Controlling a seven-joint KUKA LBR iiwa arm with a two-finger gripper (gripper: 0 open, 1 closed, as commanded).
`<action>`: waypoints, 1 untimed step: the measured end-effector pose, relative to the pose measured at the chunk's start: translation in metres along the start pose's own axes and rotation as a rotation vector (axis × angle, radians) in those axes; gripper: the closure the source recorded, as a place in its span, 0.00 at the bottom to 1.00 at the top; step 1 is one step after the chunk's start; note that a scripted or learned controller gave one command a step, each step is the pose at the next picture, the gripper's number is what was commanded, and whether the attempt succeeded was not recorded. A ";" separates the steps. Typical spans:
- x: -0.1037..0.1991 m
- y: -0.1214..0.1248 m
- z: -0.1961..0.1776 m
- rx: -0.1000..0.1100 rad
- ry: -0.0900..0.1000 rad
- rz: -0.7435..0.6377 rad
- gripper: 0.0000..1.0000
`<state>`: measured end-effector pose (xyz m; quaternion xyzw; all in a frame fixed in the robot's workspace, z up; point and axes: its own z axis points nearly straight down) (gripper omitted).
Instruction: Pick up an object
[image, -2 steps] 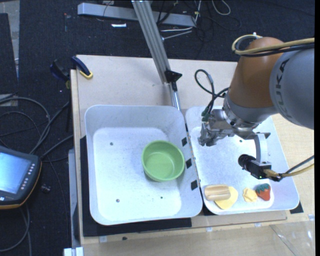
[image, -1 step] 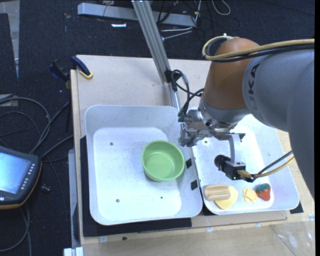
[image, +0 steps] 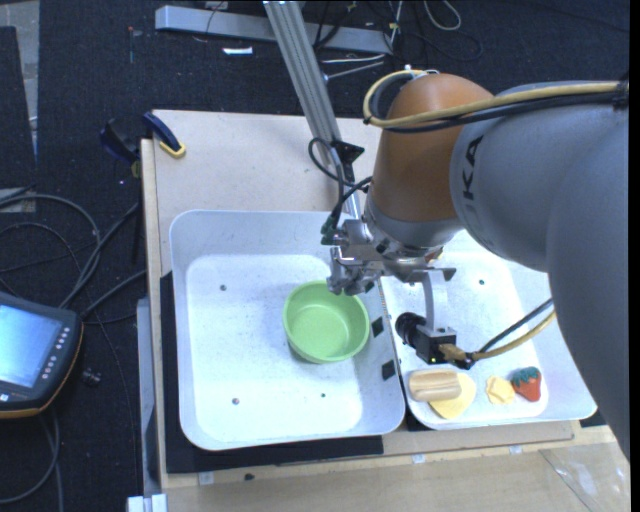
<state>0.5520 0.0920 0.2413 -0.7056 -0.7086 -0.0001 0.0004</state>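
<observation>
nearest the front edge of the bench, in the right bin (image: 575, 405), sits a little huddle of toy food: a tan bread-like piece (image: 434, 384) lying on a yellow slice (image: 455, 404), then a small yellow chunk (image: 499, 390), then a red strawberry (image: 527, 384) with a green top. they lie close together in the bin's front corner, the strawberry just beside the yellow chunk. a black fitting (image: 420, 335) with a yellowish cable hangs just above the bread piece.

in the left bin (image: 200, 300) a green bowl (image: 325, 322) stands upright, right of the bin's middle and close to the divide between the two bins. it looks hollow and bare inside.

directly behind the bowl, at its far rim, the gripper (image: 349, 278) hangs down from the arm (image: 520, 165). its metal tip is at or just over the bowl's edge; from here i cannot tell whether it touches, and whether it is apart or together i cannot tell either, since the wrist hardware crowds it. nothing is visibly clamped in it.

further back, the arm's orange band (image: 425, 150) bulks over both bins, with the bare wooden bench top (image: 240, 160) beyond and a screen unit (image: 30, 350) off to the left on the dark floor.
</observation>
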 end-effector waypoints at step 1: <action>-0.002 0.000 0.000 0.000 -0.001 0.004 0.00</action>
